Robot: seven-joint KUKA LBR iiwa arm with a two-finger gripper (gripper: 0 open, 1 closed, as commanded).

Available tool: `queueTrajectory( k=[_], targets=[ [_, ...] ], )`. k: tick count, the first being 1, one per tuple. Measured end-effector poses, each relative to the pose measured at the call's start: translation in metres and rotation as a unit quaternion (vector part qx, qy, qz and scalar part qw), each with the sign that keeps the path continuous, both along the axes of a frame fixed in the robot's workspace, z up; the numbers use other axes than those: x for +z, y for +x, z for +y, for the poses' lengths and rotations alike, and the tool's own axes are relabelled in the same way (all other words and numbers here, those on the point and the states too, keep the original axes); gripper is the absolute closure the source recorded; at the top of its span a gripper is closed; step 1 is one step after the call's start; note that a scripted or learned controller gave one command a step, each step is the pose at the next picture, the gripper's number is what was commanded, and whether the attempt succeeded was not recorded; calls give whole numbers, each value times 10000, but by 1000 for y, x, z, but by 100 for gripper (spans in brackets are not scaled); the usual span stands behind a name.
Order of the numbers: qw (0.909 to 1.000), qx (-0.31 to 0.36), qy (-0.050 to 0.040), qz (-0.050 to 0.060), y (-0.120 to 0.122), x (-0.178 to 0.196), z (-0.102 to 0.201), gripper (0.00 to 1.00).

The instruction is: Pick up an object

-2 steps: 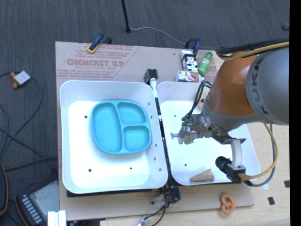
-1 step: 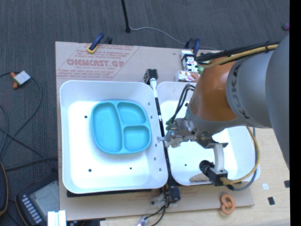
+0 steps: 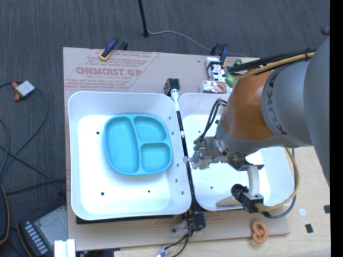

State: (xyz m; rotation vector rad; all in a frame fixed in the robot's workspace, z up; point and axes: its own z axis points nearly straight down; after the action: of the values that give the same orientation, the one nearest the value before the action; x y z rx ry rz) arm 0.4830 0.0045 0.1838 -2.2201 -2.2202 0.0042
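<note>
Dark grey carpet (image 3: 37, 31) is seen across the upper and left frame. A black cable (image 3: 16, 143) is trailed over it at the left, beside the brown board surface (image 3: 107, 74).

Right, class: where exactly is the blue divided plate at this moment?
The blue divided plate lies flat in the left white bin, around its middle, left of the rim shared with the right bin, over which the arm hangs.
</note>
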Motion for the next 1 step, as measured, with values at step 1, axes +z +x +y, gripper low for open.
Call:
queueTrajectory(
  k=[1],
  targets=[
    [10000,3,4,-2,0,0,-6,100]
  ],
)
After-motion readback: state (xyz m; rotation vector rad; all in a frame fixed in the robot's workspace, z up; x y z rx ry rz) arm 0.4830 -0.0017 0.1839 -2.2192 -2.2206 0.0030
